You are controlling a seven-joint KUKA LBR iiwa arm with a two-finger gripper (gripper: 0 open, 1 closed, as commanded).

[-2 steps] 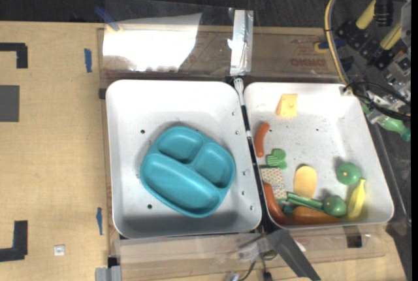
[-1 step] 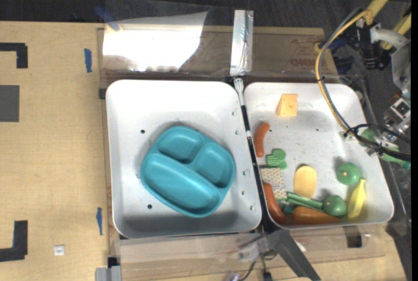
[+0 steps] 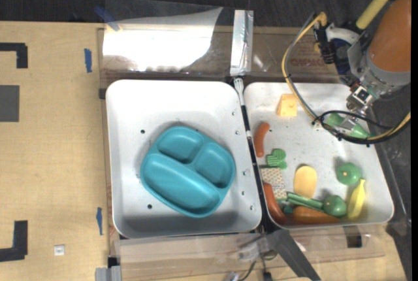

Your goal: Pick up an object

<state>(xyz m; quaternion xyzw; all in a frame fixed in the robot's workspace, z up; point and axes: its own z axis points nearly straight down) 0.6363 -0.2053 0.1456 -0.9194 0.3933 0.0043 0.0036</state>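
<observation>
The arm is seen at the upper right edge of the view, reaching in from the right. Its orange band is turned toward the camera, with grey wrist parts just below and to the left of it. A yellow cable is looped out from the wrist to the left and back, and black cable is draped below it. The end effector is held low over the right bin's far right part, pointed down and to the left. Something green is seen at its tip; a grasp cannot be confirmed.
</observation>
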